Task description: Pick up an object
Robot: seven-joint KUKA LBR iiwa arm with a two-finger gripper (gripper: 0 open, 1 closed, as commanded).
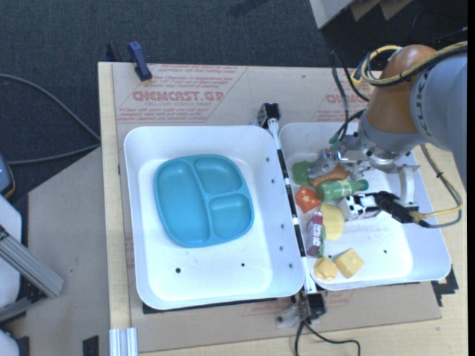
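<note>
1. Nearest in the right bin [415, 269], at 6 o'clock, lie two yellow blocks [340, 264].
2. Above them sit a red-labelled packet [317, 234], a pale yellow fruit [333, 222] and a black-and-white toy [359, 205].
3. A tomato [307, 197] and a green bottle [342, 188] crowd below the gripper [338, 162].
4. At 9 o'clock, the left bin [148, 273] carries a blue divided plate [203, 199].
5. The wrist hides the gripper's tips; I cannot tell their state.

We count two white bins [141, 199], one blue divided plate [202, 199], and roughly eight small toy foods [334, 228], some overlapping.
</note>
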